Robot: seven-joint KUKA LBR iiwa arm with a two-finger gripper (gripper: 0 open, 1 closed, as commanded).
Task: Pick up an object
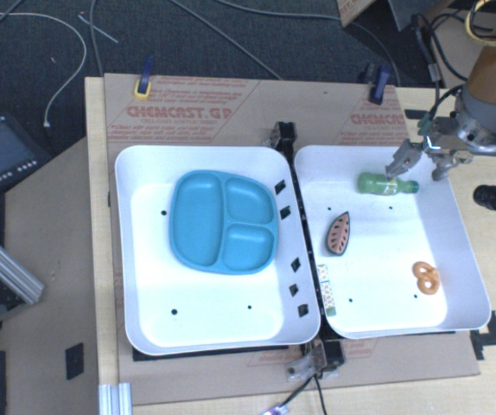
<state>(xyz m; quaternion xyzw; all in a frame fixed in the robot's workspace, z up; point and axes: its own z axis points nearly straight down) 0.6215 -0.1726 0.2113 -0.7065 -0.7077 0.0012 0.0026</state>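
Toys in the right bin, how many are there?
3: a green toy at the back beside the tool, a slice-shaped toy near the divider, and a pretzel toward the front right.

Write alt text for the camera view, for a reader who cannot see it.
A grey robot arm's two-finger gripper hangs over a pale green cylindrical object at the far side of the right white bin, which also holds a brown oval toy and an orange pretzel-shaped piece. The left white bin holds a blue divided plastic plate.
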